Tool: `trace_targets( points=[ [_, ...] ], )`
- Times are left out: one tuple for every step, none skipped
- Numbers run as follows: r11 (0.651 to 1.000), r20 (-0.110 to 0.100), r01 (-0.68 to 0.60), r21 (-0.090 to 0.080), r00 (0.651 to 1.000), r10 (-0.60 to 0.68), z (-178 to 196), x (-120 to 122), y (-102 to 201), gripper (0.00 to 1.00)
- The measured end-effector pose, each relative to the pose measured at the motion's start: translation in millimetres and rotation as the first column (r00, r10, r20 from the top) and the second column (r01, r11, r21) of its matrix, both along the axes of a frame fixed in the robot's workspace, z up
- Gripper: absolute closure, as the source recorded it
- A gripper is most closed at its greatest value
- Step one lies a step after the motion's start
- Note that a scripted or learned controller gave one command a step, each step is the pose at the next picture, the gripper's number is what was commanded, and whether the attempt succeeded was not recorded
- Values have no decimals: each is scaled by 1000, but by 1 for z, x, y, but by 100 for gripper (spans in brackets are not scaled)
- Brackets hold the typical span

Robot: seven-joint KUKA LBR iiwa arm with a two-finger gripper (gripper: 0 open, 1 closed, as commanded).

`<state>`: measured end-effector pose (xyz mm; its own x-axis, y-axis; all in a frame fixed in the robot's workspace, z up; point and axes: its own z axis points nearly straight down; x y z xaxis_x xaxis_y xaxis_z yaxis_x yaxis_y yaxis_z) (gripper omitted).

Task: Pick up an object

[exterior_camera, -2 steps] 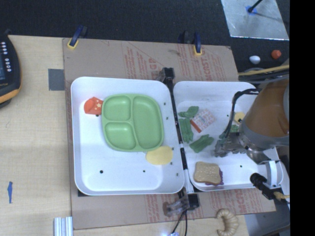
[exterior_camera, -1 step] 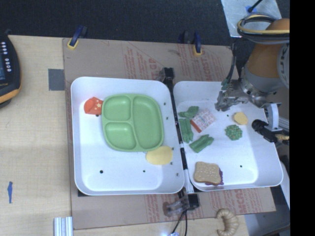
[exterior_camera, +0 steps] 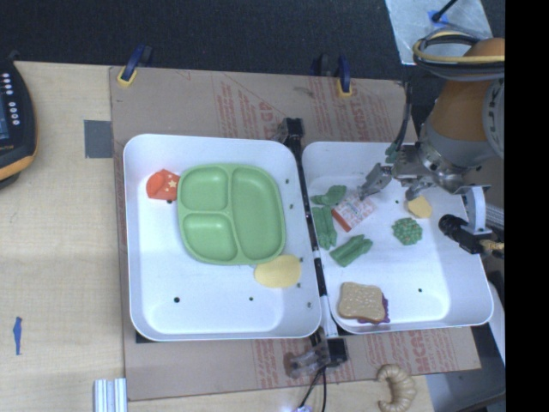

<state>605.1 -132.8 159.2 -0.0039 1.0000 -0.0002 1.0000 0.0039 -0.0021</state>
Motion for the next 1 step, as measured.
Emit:
trace_targets(
  points=[
    [1000,1,-1,0,1000,1,-68,4,16,0]
  ],
)
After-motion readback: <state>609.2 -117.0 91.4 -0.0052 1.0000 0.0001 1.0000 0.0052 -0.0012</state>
